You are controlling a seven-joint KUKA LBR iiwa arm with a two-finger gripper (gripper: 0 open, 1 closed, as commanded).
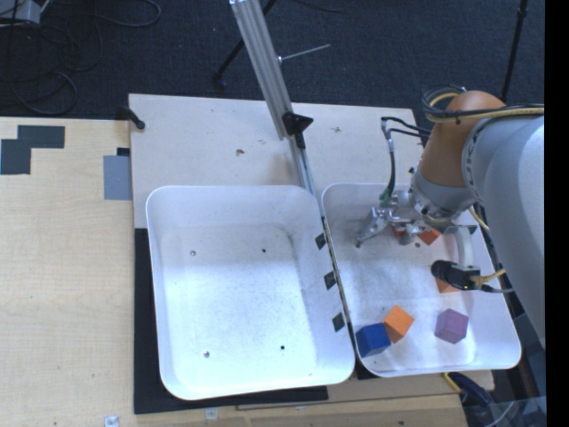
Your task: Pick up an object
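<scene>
Near right bin's [498, 350] far wall, end effector [391, 225], finger state unclear; cubes [398, 321] by front rim.

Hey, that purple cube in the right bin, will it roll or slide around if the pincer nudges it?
The purple cube has flat faces, so it likely slides rather than rolls. It looks small and solid, probably light and stiff. Sitting apart from the orange cube, it should move freely across the right bin.

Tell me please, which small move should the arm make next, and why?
Probably a short lowering straight down. The gripper hangs over the far part of the right bin, with a red block partly hidden just under it. The blue block, orange block and purple block lie farther away, near the front wall.
</scene>
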